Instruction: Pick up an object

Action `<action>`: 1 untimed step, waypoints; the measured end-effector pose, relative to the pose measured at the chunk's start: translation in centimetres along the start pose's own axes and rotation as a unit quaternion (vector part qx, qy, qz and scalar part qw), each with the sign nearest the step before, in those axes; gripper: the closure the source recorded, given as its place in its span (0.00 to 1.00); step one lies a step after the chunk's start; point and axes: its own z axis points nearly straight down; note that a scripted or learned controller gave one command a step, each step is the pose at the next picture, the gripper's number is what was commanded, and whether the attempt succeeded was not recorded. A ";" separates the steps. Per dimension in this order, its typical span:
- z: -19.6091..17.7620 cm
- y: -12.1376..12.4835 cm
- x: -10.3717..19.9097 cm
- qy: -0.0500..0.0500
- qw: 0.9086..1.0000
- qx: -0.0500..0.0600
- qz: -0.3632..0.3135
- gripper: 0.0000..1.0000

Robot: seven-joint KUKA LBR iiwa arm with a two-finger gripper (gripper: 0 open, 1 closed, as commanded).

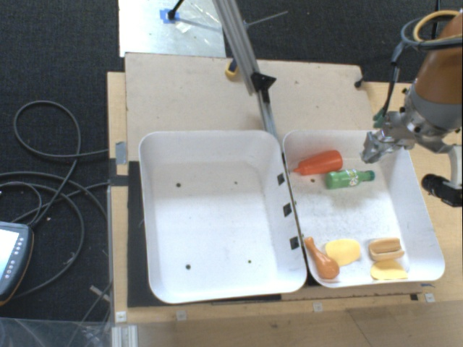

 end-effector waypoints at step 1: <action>-0.7 -2.1 4.9 0.002 1.000 0.002 -0.002 1.00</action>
